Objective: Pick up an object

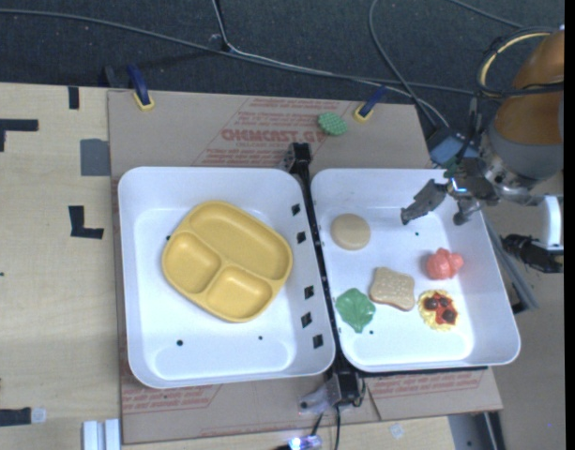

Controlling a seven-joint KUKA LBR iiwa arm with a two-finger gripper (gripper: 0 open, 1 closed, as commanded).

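Note:
The right bin holds several toy foods: a round beige bun, a slice of toast, a green leafy piece, a pink-red lump and a small yellow disc with red topping. My gripper hangs over the bin's upper right part, above the pink lump and to the right of the bun. Its two dark fingers are spread apart with nothing between them.
The left bin contains a yellow divided plate. A green toy piece lies on the cardboard behind the bins. Clips sit at the cardboard's back edge, and cables run across the dark floor behind.

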